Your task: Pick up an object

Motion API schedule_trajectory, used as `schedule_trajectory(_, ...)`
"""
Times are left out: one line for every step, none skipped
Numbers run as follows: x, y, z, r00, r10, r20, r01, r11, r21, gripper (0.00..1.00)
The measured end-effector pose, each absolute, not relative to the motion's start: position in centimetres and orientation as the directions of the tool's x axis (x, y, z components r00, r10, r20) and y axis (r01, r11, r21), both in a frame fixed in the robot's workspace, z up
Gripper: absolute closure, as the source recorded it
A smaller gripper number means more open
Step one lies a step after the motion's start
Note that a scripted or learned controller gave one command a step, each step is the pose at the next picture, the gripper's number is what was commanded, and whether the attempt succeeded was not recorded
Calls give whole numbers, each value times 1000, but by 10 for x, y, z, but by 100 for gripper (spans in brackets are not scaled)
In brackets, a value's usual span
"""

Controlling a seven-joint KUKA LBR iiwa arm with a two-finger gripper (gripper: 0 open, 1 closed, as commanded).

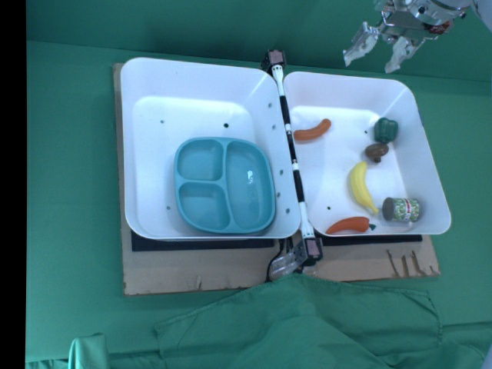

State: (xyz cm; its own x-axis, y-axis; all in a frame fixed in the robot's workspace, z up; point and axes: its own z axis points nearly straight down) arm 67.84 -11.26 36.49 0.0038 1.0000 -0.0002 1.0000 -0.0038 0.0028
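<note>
Sitting side by side were two shallow white plastic bins: left bin [154, 91] held a teal three-compartment plate [224, 184]; right bin [346, 91] held a yellow banana [361, 186], orange-red sausage [312, 130], red chili pepper [350, 224], small labelled can [401, 208] on its side, dark green bell pepper [386, 129] and brown round piece [376, 152]. Silver two-finger gripper [380, 51] hovered above the right bin's far rim, fingers spread wide, gripping nothing.
</note>
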Motion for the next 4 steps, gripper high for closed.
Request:
schedule_trajectory(700,-188,248,4,1000,-4,1000,-4,3,0)
schedule_trajectory(700,-165,192,3,1000,-5,1000,-3,-3,0)
schedule_trajectory(681,-143,185,3,1000,-8,1000,-3,13,0)
schedule_trajectory(683,-145,200,6,1000,-11,1000,-6,23,100)
